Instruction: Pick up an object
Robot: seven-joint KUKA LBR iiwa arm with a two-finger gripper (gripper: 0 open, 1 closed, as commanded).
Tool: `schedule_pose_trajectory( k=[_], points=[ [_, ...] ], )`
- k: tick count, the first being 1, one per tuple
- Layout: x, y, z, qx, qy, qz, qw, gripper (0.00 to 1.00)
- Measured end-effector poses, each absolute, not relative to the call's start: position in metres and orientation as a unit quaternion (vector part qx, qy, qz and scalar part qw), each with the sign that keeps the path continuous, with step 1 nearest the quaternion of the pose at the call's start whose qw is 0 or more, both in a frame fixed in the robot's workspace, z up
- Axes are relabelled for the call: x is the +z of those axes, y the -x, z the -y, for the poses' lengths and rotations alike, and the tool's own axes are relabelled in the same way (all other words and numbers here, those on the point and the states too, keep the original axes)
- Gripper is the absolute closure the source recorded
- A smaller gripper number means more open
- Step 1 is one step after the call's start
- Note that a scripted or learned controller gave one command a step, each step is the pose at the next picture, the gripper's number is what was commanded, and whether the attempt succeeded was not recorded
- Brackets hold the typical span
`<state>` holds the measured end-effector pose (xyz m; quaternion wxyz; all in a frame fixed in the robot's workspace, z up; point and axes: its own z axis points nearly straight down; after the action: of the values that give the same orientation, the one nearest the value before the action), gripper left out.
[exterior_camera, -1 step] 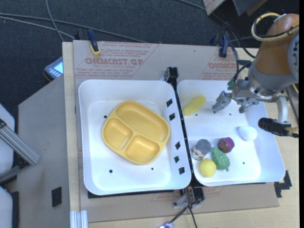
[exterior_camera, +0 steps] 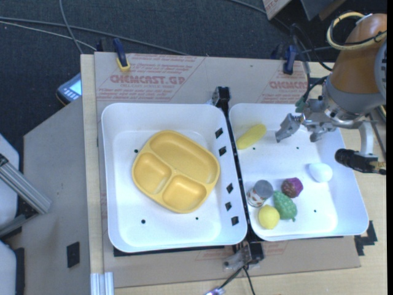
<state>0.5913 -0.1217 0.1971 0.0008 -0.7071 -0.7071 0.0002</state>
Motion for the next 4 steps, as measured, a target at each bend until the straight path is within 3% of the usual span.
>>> schedule_pose_trajectory(
  k=[1,3,4],
  points=[
    [0.153,-0.597,0.124,0.0012,0.707,0.707,0.002,0.00],
    [0.083,-0.590,0.122,0.0011,0.707,0.707,0.002,0.00],
    [0.096,-0.591,0.122,-0.0004,0.707,0.707,0.001,1.00]
  ],
)
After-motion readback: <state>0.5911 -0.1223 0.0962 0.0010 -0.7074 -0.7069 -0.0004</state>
